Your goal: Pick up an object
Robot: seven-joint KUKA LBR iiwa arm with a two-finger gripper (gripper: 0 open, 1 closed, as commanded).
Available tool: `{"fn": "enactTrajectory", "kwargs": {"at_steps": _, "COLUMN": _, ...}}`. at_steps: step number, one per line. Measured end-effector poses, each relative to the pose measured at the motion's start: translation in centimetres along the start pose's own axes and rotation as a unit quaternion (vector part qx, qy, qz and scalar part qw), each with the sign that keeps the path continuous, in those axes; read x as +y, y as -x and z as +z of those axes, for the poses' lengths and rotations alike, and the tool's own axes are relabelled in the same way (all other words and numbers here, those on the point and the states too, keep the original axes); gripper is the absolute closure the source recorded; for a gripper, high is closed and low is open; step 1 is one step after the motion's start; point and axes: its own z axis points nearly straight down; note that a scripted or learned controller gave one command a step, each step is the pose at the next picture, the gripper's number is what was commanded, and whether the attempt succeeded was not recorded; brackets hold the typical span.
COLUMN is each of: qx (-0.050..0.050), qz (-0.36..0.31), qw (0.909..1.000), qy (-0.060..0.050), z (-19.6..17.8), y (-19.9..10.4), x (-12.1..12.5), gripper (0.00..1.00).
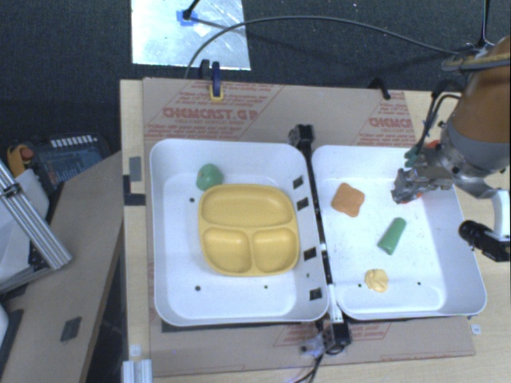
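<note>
The pincer (409, 188) hangs over the upper right part of the right bin (447, 294), reaching in from the right under the grey wrist and its orange band, and whether its dark fingers stand apart or together cannot be told from this slanted view; nothing shows between them, so I judge it to carry nothing. Three candidates lie in that same bin. The green cylinder (392, 235) is the nearest: it lies just below the pincer and slightly to its left, apart from it, flat on the bin floor, with its long axis tilted, the upper end leaning toward the pincer and the lower end pointing away down and to the left. The orange piece (348, 199) sits to the left of the pincer at about its height, a little farther off, and the small yellow lump (377, 279) lies well below it, beyond the cylinder. In the left bin (172, 238), far to the pincer's left across the divider, rest a yellow compartment tray (243, 230) and a small green ball (210, 176) touching the tray's upper left corner; both are well apart from the pincer. As I read it, the pick has not yet begun, and the cylinder is the likeliest target: a short move downward, with the fingers closing across its narrow width rather than along its length.
</note>
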Motion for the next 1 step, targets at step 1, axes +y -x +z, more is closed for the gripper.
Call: {"fn": "enactTrajectory", "kwargs": {"at_steps": 1, "qx": 0.001, "qz": 0.000, "qw": 1.0000, "qy": -0.002, "z": 1.68, "y": -5.48, "x": 0.92, "gripper": 1.00}}
